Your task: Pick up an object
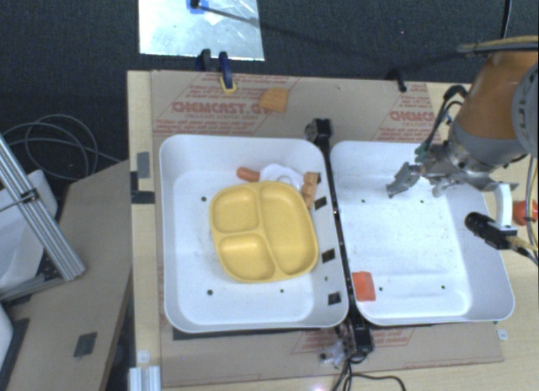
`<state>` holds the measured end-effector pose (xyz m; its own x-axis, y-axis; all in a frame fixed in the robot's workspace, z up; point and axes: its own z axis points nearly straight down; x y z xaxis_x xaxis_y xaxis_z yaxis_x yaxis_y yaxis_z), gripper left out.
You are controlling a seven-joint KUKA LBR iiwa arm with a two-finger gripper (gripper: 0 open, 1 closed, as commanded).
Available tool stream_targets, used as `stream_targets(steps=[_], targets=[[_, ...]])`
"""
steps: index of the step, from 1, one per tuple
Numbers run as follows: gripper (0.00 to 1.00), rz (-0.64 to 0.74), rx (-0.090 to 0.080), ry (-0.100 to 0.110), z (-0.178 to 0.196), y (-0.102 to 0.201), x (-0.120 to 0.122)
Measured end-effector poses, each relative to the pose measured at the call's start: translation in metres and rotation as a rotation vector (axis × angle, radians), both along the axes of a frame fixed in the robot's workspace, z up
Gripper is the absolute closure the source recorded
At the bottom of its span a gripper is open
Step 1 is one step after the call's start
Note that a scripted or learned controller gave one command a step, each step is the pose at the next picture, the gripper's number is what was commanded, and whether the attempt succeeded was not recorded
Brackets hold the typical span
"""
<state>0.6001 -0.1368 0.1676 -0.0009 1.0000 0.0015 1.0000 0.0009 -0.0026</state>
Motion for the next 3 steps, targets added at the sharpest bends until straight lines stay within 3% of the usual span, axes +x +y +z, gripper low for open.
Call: stream_targets(steps=[1,2,3], targets=[[0.00,0.005,-0.004,-0.010,-0.039,-0.020,0.072],[1.00,0.007,-0.004,-0.010,-0.026,-0.020,0.070],[0.00,0.008,-0.004,-0.008,-0.026,-0.020,0.070]])
